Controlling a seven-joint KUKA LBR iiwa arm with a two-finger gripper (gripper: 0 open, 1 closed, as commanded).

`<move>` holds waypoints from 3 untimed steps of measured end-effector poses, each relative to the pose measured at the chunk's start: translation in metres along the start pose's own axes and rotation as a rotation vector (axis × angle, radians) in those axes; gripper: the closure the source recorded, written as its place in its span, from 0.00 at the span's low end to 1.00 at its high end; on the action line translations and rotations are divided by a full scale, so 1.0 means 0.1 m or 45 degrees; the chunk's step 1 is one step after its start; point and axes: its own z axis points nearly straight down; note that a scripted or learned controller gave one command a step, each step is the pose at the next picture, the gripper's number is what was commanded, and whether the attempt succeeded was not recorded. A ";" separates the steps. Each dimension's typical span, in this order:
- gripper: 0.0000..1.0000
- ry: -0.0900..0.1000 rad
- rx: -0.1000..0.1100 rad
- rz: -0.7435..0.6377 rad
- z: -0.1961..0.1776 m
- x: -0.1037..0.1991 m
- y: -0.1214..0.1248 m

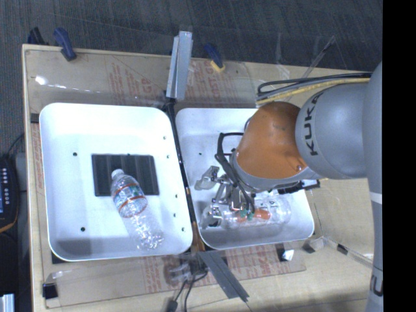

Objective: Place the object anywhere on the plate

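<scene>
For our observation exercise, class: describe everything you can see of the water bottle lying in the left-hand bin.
The water bottle is clear, ribbed plastic and looks empty or nearly so. A label band with red and green marks wraps its middle. It lies on its side, slanted, one end toward the upper left and the other toward the lower right. Its upper part rests across the black plate, and its lower part lies on the floor of the left bin. Nothing else touches it. The cap end is too blurred to tell.

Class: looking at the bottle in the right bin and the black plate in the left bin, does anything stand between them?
Yes. The bins' adjoining walls run between the right-bin bottle and the black plate, and a second bottle lies across the plate's lower edge.
</scene>
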 end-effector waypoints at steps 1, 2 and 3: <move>0.00 -0.026 0.003 -0.039 0.01 0.06 0.01; 0.00 0.000 -0.008 -0.187 0.16 -0.20 -0.72; 0.00 0.000 -0.009 -0.319 -0.42 0.11 -0.02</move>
